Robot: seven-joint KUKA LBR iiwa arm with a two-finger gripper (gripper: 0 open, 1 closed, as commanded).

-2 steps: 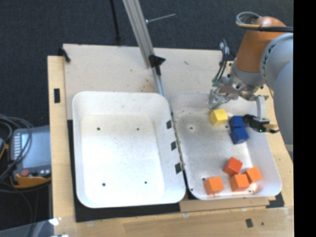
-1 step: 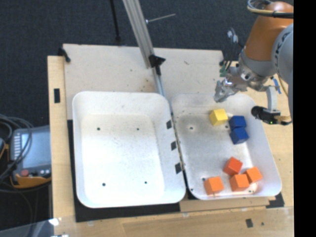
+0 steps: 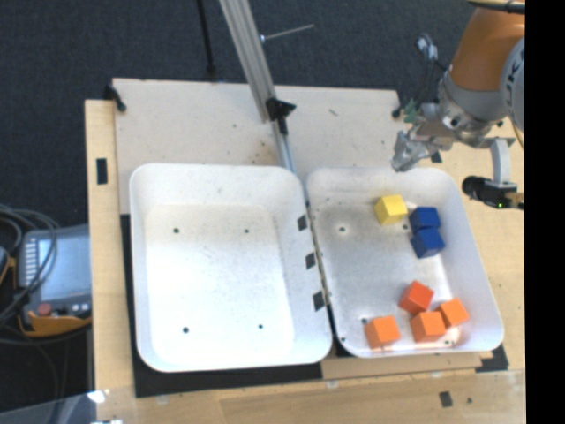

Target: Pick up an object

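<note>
The right bin [image 3: 353, 263] holds a yellow cube [image 3: 390, 208] near its far side, with two blue cubes [image 3: 425, 230] just right of it. Several orange cubes [image 3: 422, 314] lie near the bin's front right corner. My gripper [image 3: 406, 158] hangs above the far rim of the right bin, up and a little right of the yellow cube, apart from every block. Nothing shows between its fingers.
The left bin [image 3: 221, 263] sits beside the right one. A slanted aluminium post [image 3: 252, 51] rises from the bench behind the bins. A grey control pendant [image 3: 48, 276] lies off the bench at the left edge.
</note>
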